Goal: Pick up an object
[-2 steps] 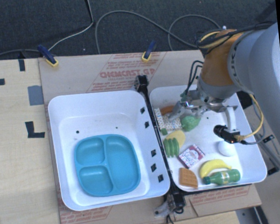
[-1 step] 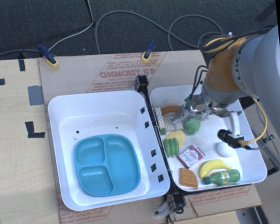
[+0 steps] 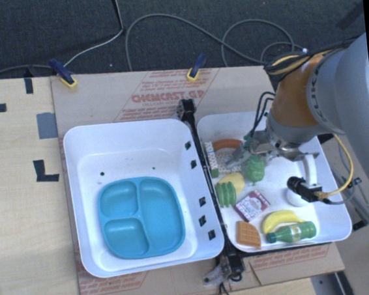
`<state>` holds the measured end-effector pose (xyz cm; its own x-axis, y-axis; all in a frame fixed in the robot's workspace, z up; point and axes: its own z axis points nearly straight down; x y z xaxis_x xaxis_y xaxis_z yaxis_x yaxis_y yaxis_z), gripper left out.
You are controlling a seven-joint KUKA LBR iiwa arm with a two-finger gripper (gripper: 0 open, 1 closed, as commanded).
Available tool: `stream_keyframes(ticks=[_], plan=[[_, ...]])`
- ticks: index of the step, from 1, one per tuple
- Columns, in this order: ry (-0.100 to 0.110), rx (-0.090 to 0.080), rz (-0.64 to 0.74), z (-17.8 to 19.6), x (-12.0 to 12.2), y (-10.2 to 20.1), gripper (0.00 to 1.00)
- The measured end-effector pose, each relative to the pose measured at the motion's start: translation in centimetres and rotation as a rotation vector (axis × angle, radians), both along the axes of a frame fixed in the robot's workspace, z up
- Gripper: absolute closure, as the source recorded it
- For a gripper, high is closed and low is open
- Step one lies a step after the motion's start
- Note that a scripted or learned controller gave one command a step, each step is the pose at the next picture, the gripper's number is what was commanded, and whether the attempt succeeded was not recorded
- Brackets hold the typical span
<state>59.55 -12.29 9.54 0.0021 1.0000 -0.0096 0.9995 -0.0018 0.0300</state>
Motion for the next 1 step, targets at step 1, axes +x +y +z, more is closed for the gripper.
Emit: stream_keyframes(ticks=[1], plan=[[0.025,0.007,0.002,-0.88,-2.62,0.69,0.00]])
